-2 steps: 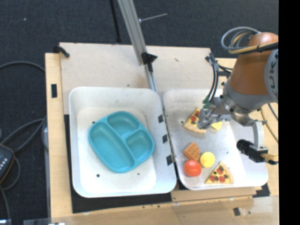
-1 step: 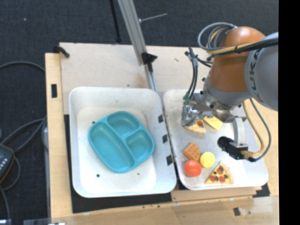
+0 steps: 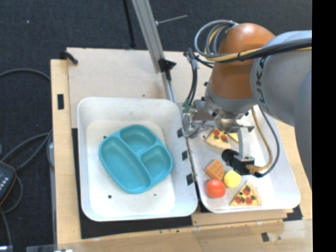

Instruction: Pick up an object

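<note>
The arm [image 3: 247,62] hangs over the right bin [image 3: 286,190], and its gripper [image 3: 198,121] is down low against the bin's left wall, toward the far corner. Open or closed? From this angle, there's no telling. A pizza slice [image 3: 220,138] lies just beside it. Nearer the front edge, a waffle square [image 3: 214,169], a red ball [image 3: 215,188] and a yellow ball [image 3: 232,179] crowd together. A second pizza slice [image 3: 245,196] lies right by the front edge. Over in the left bin [image 3: 84,140], a teal divided plate [image 3: 136,157] sits in the middle.
</note>
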